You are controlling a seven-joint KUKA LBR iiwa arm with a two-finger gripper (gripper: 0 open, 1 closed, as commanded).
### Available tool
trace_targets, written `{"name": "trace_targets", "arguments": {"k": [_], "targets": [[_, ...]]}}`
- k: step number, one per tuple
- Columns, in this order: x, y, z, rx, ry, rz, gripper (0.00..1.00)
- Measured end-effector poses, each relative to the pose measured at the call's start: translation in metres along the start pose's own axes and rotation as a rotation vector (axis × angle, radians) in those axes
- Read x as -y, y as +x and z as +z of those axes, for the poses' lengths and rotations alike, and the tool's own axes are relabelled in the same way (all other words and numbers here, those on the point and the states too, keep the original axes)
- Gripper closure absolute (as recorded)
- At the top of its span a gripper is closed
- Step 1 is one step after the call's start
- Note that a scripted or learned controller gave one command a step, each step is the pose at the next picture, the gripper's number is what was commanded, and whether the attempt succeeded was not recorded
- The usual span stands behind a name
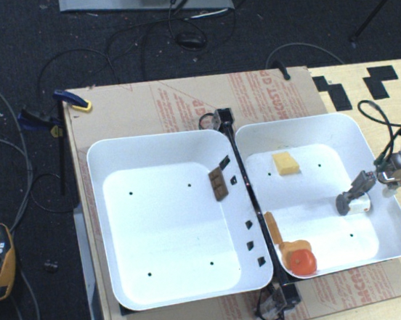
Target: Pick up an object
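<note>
My gripper [349, 200] reaches in from the right and sits low over the right side of the right bin [377, 169]. A small white object [362, 206] lies right against its tip, partly hidden by it. I cannot see whether the gripper grips it. A yellow block [286, 163] lies toward the back of the same bin, well clear of the gripper. A red ball-like object [300, 261] rests in the front left corner, with an orange stick-like piece [272, 228] beside it along the left wall.
A brown bar [219, 184] and a small dark piece [224, 163] lie at the right wall of the left bin [113, 167]. Both bins rest on a cardboard sheet [178, 100]. Cables run over the dark floor behind.
</note>
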State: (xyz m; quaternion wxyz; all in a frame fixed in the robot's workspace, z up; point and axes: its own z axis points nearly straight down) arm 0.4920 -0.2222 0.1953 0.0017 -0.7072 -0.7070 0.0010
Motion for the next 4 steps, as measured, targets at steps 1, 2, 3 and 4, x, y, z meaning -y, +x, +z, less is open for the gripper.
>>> {"name": "trace_targets", "arguments": {"k": [1,2,3,4], "targets": [[-0.0007,0.0001,-0.002,0.001,-0.003,0.0,0.0],[-0.0007,0.0001,-0.0019,0.001,-0.003,0.0,0.0],[-0.0007,0.0001,-0.0019,0.001,-0.003,0.0,0.0],[-0.0007,0.0001,-0.0019,0.001,-0.003,0.0,0.0]]}}
